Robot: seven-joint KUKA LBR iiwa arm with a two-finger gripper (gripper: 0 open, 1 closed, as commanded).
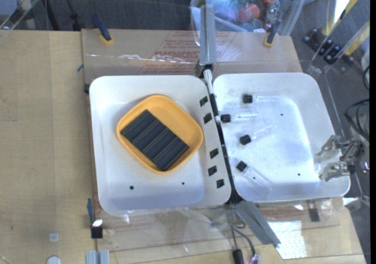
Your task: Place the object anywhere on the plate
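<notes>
You had the yellow plate [160,132] in the left bin [106,139], a dark ribbed object [155,137] lying on it; at three o'clock, the gripper [338,160] sat at the right bin [294,89] edge, its opening impossible to tell

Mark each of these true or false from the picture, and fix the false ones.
1. The yellow plate lies in the left bin. True.
2. A dark ridged object rests on the plate. True.
3. Four clear vials with black caps lie in the left bin. False: they lie in the right bin.
4. The gripper hovers over the plate. False: it sits at the right bin's right edge.
5. The plate is blue. False: it is yellow.
</notes>
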